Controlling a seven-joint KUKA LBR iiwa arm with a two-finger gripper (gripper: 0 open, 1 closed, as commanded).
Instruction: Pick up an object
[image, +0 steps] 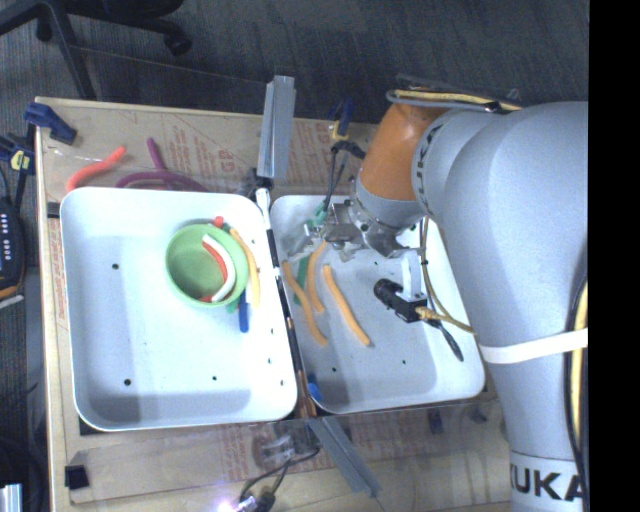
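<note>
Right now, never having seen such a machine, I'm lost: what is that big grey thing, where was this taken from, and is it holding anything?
This is one picture from a fixed camera above the wooden bench, looking down at a slant. The big grey shape on the right is a robot arm with an orange band above its wrist; a program moves it. At its tip sits the gripper, its two-finger hand, reaching into the upper left part of the right-hand shallow white bin, where several thin orange strips lie. The left-hand white bin holds a round green bowl with red and white curved pieces in it. The job is to pick something up; whether it holds anything yet, I cannot tell.
</note>
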